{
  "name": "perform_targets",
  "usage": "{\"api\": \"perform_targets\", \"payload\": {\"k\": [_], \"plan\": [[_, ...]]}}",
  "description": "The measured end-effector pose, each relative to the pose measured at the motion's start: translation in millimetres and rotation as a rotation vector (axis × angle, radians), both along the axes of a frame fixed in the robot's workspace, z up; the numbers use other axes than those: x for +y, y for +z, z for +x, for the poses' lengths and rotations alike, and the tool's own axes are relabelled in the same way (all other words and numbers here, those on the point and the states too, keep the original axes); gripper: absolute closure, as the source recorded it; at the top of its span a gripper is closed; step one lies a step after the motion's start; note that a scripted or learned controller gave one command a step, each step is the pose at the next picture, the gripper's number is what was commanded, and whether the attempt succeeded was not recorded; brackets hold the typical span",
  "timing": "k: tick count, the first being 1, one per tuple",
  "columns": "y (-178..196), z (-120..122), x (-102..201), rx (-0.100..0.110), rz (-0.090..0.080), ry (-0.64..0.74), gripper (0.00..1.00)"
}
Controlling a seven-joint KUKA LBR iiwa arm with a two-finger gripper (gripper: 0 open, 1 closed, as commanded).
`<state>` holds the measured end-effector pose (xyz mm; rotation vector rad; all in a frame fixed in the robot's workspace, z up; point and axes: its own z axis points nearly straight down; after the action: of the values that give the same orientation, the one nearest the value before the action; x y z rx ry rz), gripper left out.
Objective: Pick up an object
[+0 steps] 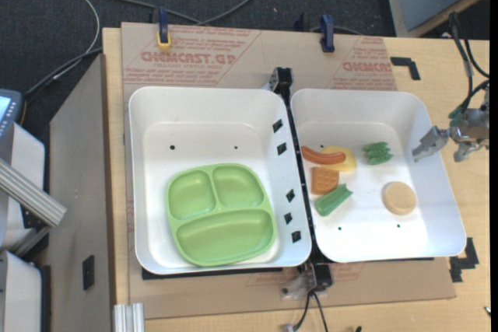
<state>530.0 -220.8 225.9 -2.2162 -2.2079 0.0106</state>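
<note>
From my seat the nearest thing is the green divided plate (pixel 222 212), low in the left bin (pixel 148 167); it looks like smooth moulded plastic, three shallow compartments, lying flat on the floor; too broad and flat for two fingers, I judge, unless taken by the rim.

The likelier picks lie in the right bin (pixel 436 233); closest to me is the tan round disc (pixel 400 197), a matte, cookie-like puck standing apart from the rest; I take it for light and stiff, and I would close across its width, since it has clear floor all round. Just left of it the green wedge piece (pixel 333 200) lies at a slant, touching or nearly touching the orange waffle square (pixel 325 180) above it; both look like hard toy food, light, a little slippery. Behind them the red sausage (pixel 323 156) lies against the yellow piece (pixel 344 161); that cluster is crowded, so fingers could nudge neighbours. Further back the small leafy green piece (pixel 377 153) sits alone near the back wall; its lumpy outline may give a poor hold.

The gripper (pixel 442 142) hangs at the right rim of that bin, above the wall, with nothing in it; its metal fingers look spread apart; it is well clear of every toy.

Beyond, the cardboard sheet (pixel 233 50) is held by two clamps.
</note>
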Motion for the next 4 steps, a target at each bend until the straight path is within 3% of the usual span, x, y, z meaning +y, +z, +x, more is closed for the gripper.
{"api": "perform_targets", "payload": {"k": [1, 4], "plan": [[7.5, 3.1, 0.8, -0.014, -0.004, 0.004, 0.00], [-142.8, 3.5, 7.9, -0.010, 0.001, 0.005, 0.00]]}}
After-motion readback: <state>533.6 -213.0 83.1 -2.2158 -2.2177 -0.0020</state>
